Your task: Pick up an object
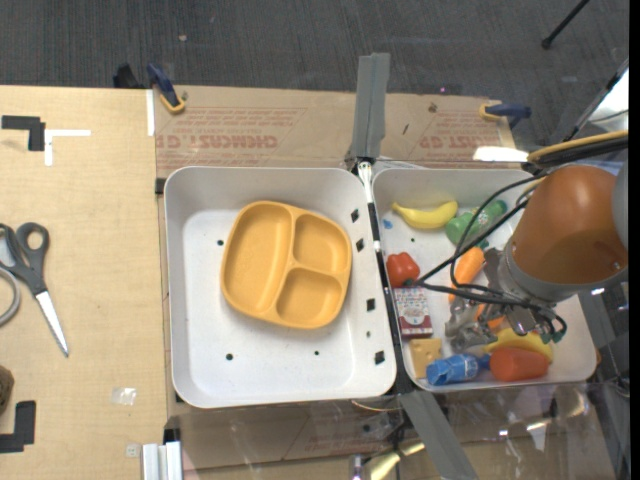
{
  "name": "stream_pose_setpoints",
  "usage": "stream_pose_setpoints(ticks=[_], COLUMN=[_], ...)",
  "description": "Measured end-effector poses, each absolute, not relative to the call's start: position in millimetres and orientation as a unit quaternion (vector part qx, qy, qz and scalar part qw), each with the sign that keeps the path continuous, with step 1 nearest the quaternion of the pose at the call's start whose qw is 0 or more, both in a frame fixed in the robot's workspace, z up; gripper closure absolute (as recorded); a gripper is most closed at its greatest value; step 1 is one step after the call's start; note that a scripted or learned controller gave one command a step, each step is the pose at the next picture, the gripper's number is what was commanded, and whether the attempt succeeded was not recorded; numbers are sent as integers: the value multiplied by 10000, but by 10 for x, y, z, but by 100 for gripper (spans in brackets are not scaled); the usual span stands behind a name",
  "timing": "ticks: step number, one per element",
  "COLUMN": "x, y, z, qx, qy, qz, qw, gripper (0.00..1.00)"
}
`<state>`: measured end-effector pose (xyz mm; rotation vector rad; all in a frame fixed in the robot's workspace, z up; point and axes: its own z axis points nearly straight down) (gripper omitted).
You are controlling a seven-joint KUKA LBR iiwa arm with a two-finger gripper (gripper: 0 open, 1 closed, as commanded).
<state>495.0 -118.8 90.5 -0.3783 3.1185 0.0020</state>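
My arm [565, 228] hung low over the right bin [400, 183], well apart from the yellow divided plate [285, 265] in the left bin; the toys sat packed below me. My claw [478, 326] stood just above the red block [520, 365] and blue piece [455, 370]; whether it was open or held anything, I couldn't tell; best to drop straight on one toy clear of the wall.

worktop [80, 268], light wood | two white bins: one [185, 298] beside the hand [470, 330], one [575, 370] beneath it | scissors [38, 278] well apart from hand | cardboard sheet [250, 133] beyond bins
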Motion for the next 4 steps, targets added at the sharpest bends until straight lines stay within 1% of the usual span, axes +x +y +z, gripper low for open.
stream_pose_setpoints(ticks=[1, 2, 3, 4], x=[5016, 5007, 5386, 4926], y=[-1186, -1177, -843, -1173], z=[956, 1023, 3081, 1774], qx=[-1208, -1219, -1169, -1174], qy=[9926, 9925, 9931, 9931], qz=[-21, -7, 4, 8], qw=[116, 77, 10, -5], gripper=[0, 100, 100, 100])
